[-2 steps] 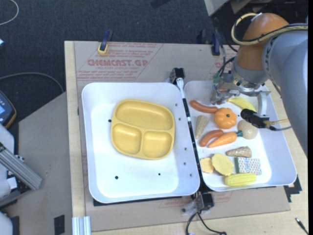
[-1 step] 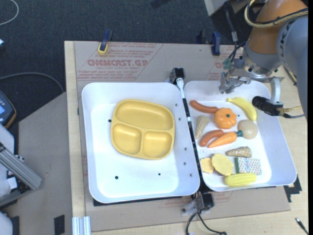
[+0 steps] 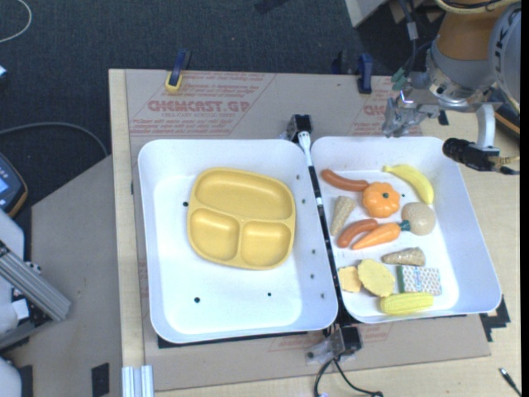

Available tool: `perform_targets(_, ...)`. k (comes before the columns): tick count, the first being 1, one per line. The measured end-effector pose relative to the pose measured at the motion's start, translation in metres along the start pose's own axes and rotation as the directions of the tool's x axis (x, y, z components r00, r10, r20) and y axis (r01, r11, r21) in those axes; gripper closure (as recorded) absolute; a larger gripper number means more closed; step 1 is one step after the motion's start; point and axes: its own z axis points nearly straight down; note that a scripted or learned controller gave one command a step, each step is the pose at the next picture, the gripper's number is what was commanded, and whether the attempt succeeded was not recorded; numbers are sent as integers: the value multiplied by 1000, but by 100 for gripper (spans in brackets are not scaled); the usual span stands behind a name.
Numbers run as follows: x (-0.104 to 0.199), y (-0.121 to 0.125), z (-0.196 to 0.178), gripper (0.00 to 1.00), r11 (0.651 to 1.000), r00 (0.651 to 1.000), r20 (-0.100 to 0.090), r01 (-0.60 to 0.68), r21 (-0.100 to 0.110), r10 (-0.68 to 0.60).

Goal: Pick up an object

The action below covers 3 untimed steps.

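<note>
While the arm [image 3: 475,23] hangs at the upper right of the camera view, its gripper [image 3: 402,116] sits just above the far rim of the right bin [image 3: 475,222], over bare worktop [image 3: 248,98] rather than over any object; whether it is spread or pressed together cannot be told from this angle, and nothing is seen pinched in it. Right bin contents, clustered in the centre and toward the near edge: a red sausage [image 3: 343,181] farthest back, a yellow banana [image 3: 413,180] near the far right, an orange pumpkin [image 3: 381,199] between them, a pale round potato [image 3: 418,218] just right of it, a carrot [image 3: 378,236] touching a second sausage [image 3: 355,231], and a beige cone-shaped piece [image 3: 341,214] close to the inner wall. Toward the near rim: yellow chips [image 3: 369,278], a tan root-like piece [image 3: 405,257], a small patterned packet [image 3: 421,281] and a corn cob [image 3: 405,303] lying almost against the near wall. Open floor in this bin: a strip along the far edge under the gripper, and a wide band down the right side. The left bin [image 3: 165,288] holds a yellow divided plate [image 3: 241,218], set toward the far centre, with clear white margin all round, widest at the near edge. The bins touch along their shared middle edge.
</note>
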Motion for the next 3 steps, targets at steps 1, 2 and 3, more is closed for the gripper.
perform_targets(1, 0, 1, -8, 100, 1000, 1000, 0, 0, 1, 0)
perform_targets(2, 58, -23, -6, 100, 1000, 1000, -3, 3, 8, -3)
perform_targets(3, 105, -46, -11, 100, 1000, 1000, -2, 2, 8, -2)
